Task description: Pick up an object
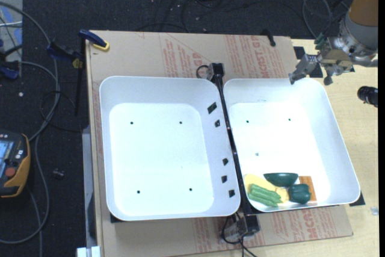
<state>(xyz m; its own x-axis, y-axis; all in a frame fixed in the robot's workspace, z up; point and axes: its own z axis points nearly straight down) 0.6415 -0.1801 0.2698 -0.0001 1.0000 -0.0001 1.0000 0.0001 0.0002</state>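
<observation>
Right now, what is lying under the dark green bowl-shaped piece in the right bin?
Under the dark green bowl-shaped piece lies a yellow flat piece, and an orange piece beside it. How far they extend beneath is covered.

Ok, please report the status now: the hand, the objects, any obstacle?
Hand above far right corner of right white bin, holding nothing. Dark green bowl-shaped piece, ridged light green piece, small teal lump clustered at near edge. Path unobstructed.
</observation>
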